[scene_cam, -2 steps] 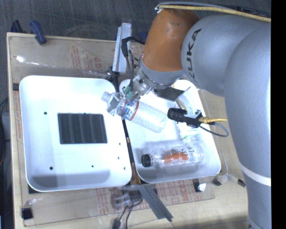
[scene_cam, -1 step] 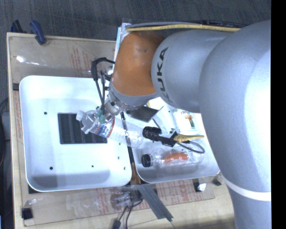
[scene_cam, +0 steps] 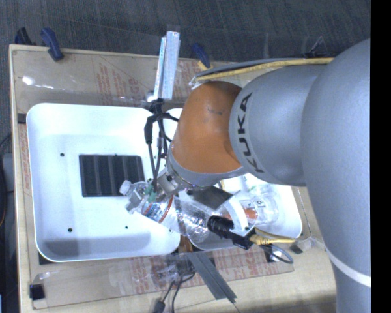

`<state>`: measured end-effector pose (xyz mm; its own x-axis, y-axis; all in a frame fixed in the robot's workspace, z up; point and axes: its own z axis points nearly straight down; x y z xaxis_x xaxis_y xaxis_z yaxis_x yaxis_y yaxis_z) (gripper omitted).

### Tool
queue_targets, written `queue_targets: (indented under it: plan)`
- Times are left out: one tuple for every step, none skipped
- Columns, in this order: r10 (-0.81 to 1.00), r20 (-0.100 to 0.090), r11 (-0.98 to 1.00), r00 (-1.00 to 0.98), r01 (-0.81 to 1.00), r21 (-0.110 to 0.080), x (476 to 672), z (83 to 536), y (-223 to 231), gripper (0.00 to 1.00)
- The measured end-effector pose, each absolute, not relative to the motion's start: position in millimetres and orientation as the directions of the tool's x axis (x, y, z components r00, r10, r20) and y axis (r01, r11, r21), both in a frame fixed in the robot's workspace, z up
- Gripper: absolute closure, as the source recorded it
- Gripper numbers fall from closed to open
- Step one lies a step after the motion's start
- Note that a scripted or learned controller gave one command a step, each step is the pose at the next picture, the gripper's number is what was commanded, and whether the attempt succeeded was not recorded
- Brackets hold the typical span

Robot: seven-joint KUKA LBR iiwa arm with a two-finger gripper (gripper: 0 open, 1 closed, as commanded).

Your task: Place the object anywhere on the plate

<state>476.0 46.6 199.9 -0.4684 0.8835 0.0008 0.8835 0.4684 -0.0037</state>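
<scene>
From my screen, the gripper (scene_cam: pixel 158 191) sits over the right edge of the left bin (scene_cam: pixel 52 175), right at a small clear plastic bottle (scene_cam: pixel 145 203) lying tilted on that bin's sloped right wall. I cannot tell how the gripper is set. The arm (scene_cam: pixel 247 135) covers much of the right bin (scene_cam: pixel 292 222).

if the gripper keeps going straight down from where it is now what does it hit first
Likely the crumpled clear plastic bottle lying on the left bin's floor near its right wall, right below the gripper. Depth is unclear, so it may already be touching.
</scene>
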Motion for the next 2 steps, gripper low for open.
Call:
queue_targets:
  plan:
    - [0.916,-0.001,0.402,-0.402,0.916,-0.004,561.0,202,54,1.00]
    - [0.814,-0.001,0.581,-0.581,0.814,0.000,583.4,256,44,1.00]
